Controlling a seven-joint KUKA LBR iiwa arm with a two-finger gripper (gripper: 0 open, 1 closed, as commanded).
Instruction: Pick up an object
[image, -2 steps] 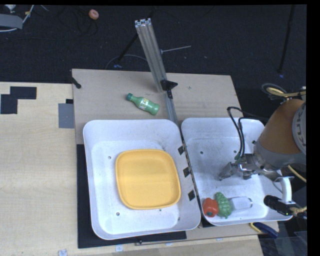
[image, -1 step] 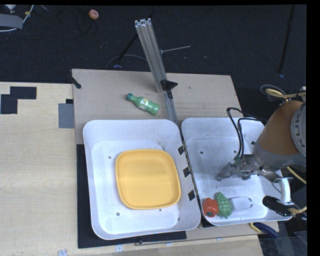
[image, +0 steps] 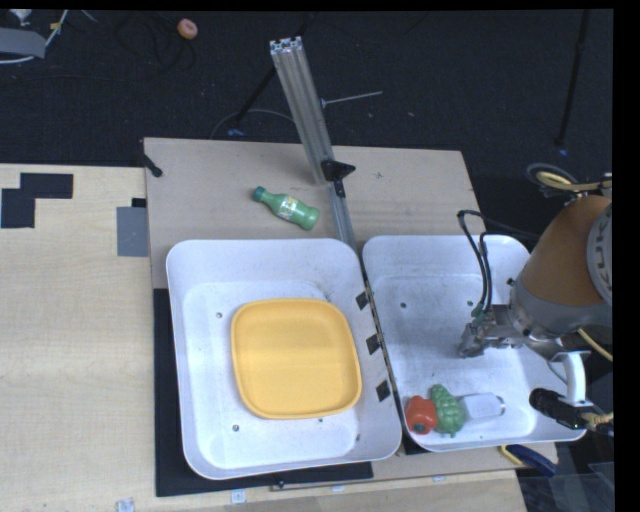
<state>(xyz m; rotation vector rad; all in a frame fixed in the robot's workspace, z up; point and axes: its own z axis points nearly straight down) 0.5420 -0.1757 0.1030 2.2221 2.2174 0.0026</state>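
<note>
From the right edge the arm (image: 570, 270) leans in over the right bin (image: 420, 280), its orange band bulking above the wrist and the wrist bent down toward the bin floor. The gripper (image: 478, 340) sits low in the bin's right half, near the floor; whether it is open or shut cannot be told, and nothing shows in its grasp. Near the bin's front wall lie a red toy (image: 421, 414), a green toy (image: 449, 410) touching it, and a pale piece (image: 483, 406) just beside. The left bin (image: 200, 270) holds a yellow plate (image: 296, 357). A green bottle (image: 286, 207) lies on the bench (image: 400, 180) behind the bins.
</note>
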